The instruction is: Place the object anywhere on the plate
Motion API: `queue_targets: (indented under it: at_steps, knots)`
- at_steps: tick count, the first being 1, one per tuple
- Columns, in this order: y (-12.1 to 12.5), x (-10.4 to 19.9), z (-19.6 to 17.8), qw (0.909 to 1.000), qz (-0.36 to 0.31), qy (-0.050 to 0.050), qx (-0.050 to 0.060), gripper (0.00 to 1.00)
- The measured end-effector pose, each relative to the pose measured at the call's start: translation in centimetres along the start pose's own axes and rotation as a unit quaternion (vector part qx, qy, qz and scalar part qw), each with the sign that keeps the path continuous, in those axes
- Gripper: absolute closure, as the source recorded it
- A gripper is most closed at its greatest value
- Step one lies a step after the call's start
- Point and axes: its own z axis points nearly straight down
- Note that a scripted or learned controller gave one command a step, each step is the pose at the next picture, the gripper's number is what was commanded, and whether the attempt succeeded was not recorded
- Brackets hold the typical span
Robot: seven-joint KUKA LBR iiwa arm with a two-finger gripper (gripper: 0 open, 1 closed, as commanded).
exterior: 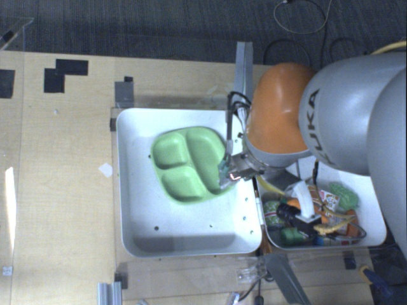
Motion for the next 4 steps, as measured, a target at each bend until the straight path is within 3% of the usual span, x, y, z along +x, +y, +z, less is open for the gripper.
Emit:
queue_targets:
  at_steps: [1, 2, 3, 4]
  knots:
    - [8.7, 2.5, -13.0, 1.0, 0.002, 0.0, -0.002, 1.0]
    - [10.7, -0.4, -12.3, 0.9984, -0.057, -0.001, -0.001, 1.0]
    - [6.0, -3.0, -5.4, 0.9991, -0.043, 0.0, 0.0, 1.0]
    - [0.7, -2.7, -4.5, 0.9998, -0.021, 0.0, -0.001, 1.0]
